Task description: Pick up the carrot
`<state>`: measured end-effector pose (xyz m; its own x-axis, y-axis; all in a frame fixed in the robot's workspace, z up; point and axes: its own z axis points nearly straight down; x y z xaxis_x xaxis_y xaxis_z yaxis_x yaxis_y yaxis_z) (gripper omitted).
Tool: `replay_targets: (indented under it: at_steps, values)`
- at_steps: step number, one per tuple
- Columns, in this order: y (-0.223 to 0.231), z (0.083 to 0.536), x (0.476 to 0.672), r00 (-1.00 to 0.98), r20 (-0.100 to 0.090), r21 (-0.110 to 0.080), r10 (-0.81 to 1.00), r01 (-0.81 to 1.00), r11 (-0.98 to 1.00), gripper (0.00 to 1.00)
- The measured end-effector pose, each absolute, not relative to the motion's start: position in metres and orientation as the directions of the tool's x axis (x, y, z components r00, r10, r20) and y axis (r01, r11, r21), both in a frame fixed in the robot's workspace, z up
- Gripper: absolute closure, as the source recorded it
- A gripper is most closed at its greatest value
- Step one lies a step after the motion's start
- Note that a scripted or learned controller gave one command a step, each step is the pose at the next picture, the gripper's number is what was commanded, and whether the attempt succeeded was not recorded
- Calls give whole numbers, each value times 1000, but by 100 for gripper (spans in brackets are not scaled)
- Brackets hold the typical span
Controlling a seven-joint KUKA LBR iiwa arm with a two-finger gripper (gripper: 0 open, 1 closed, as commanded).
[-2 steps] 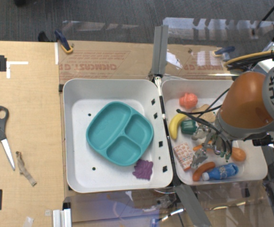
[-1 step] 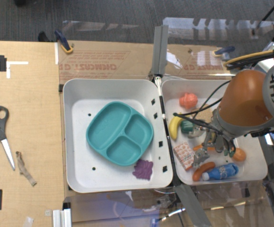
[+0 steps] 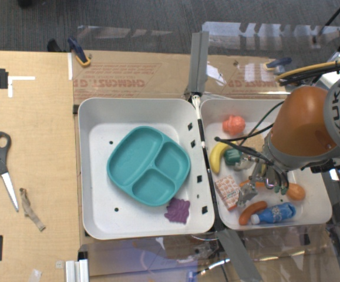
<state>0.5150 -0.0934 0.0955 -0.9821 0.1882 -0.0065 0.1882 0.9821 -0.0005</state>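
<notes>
So here's what you're looking at: the arm (image 3: 302,128) comes in from the right edge of the frame, and its big orange band sits over the upper right part of the right bin (image 3: 319,215). The gripper (image 3: 255,182) hangs low over the middle of that bin, just above the red-and-white patterned packet (image 3: 227,191). You honestly can't tell whether it's open or closed, since it's all a tangle of metal and cables from this angle. Nothing is visibly held in it.

The carrot (image 3: 296,191) is at the right side of the right bin. It's a small orange lump with a bit of green at its left end, just right of the gripper and partly tucked under the arm. It lies on the bin floor, near the gripper.

Around it you've got a blue bottle (image 3: 275,214) just below. An orange-red sausage-shaped piece (image 3: 251,211) touches the bottle's left end. There's also a banana (image 3: 217,156) along the bin's left wall, a green piece (image 3: 233,156) beside that, and a pink-orange lump (image 3: 234,125) up top.

The left bin (image 3: 93,175) holds a teal divided plate (image 3: 149,166) with a purple thing (image 3: 178,210) just below its lower right corner. Scissors (image 3: 0,160) lie on the bench at far left.
</notes>
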Motion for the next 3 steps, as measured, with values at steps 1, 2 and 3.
replay_targets:
  at_steps: [1,2,3]
  values:
    - [-100,96,525,-978,-10,-2,-208,-208,978,0]
    - [-100,96,493,-989,-23,-6,-146,-146,989,0]
    - [-103,105,491,-989,-14,-8,-144,-144,990,100]
